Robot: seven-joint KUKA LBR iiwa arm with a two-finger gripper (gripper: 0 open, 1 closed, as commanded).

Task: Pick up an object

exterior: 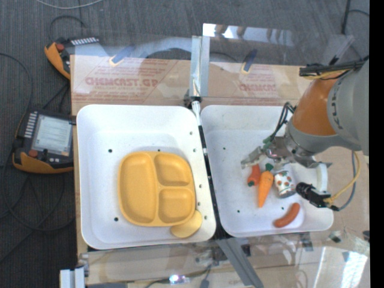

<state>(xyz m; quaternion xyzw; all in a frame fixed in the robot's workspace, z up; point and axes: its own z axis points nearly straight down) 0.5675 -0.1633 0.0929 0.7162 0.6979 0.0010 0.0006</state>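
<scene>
The right bin [231, 218] holds several small items. An orange toy carrot [264, 189] lies near its middle, with a small red-orange piece [254, 175] touching its left side. To the carrot's right sits a small white can with a coloured print [284, 183], and a red sausage shape [287, 215] lies near the front right corner. My gripper [261, 159] hangs just above the red-orange piece and the top of the carrot, at the end of the grey arm with the orange band [315, 110]. Nothing can be seen held in it.
The left bin [96, 131] carries a yellow divided plate [157, 188] with a pale yellow round piece [187, 225] at its front edge. A white object [323, 176] lies by the right bin's right wall. A metal divider [198, 71] stands behind the bins. A teach pendant [45, 140] lies on the floor at left.
</scene>
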